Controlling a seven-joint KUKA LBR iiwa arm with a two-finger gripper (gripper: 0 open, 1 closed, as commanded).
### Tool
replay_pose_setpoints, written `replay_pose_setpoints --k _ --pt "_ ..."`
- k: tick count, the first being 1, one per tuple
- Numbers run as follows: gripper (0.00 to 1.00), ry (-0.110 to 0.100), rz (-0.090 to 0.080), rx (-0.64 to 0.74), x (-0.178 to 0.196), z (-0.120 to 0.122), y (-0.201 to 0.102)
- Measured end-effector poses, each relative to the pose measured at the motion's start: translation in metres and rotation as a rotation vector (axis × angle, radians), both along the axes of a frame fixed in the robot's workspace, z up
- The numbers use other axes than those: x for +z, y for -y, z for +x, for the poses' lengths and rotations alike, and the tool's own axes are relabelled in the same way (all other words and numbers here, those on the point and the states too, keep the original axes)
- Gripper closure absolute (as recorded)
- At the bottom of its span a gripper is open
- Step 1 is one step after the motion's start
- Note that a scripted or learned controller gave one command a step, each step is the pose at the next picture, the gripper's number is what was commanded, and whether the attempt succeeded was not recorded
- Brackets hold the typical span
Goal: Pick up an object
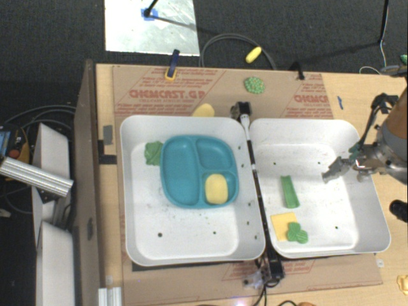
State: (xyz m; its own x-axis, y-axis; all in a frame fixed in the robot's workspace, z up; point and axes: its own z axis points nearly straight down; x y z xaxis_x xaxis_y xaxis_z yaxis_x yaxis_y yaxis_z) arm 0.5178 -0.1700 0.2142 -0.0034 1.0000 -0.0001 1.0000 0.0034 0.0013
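Gripper (333, 171) sits over the right bin (366, 234), near its right wall, upper-middle area. It comes in from the right edge of the view, tip pointing left. Can't tell if the fingers are apart or together: the tip is small and blurred against the white floor. Nothing visible between them.

Nearest candidate: green stick (289, 191), lying flat on the right bin floor, left of the tip and a bit toward the front edge. Long axis runs roughly back-to-front in the view, slightly tilted. So the fingers probably need to close across its narrow width, i.e. left-right in the view.

Other options in the same bin: yellow square (282, 221) and green lumpy piece (297, 235), touching each other near the front-left corner, farther from the tip than the stick.

Left bin (137, 234) holds a blue divided plate (185, 171) with a yellow lump (217, 188) in its lower right compartment, plus a green leafy piece (153, 152) just beside the plate's left rim. All well apart from the gripper, across the divider.

My call: go for the stick, a short move left and down.
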Motion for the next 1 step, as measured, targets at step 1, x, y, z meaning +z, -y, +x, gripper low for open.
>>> replay_pose_setpoints --k 1 --pt "0.00 -0.005 0.004 0.008 -0.0992 0.0239 -0.0803"
